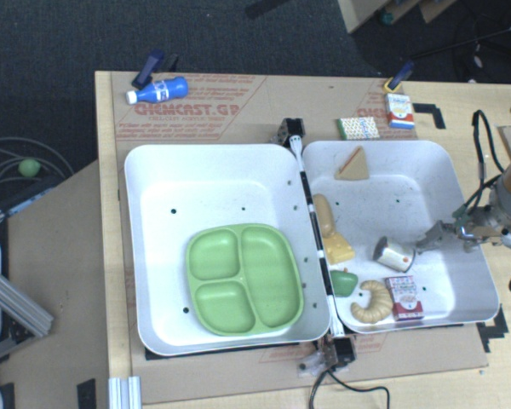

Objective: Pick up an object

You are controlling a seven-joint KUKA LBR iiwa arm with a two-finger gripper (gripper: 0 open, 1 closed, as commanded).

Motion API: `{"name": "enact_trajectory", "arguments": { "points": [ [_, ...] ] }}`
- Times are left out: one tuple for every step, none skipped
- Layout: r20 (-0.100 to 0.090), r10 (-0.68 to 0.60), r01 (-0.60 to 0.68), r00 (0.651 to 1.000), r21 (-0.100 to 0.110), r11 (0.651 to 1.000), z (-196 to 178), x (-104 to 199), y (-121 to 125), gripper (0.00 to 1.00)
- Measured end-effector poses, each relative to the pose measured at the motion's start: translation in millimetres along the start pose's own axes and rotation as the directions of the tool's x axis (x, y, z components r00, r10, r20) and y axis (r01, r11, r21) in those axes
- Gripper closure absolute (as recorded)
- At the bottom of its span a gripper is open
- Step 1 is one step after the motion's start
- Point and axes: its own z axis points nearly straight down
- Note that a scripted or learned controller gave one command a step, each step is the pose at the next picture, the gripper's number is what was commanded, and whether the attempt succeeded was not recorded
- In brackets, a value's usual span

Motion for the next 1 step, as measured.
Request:
{"name": "enact_trajectory", "arguments": {
  "points": [
    [-0.003,-0.005,0.005,1.0,0.0,1.0,40.5,57.5,37.1,0.0]
  ]
}}
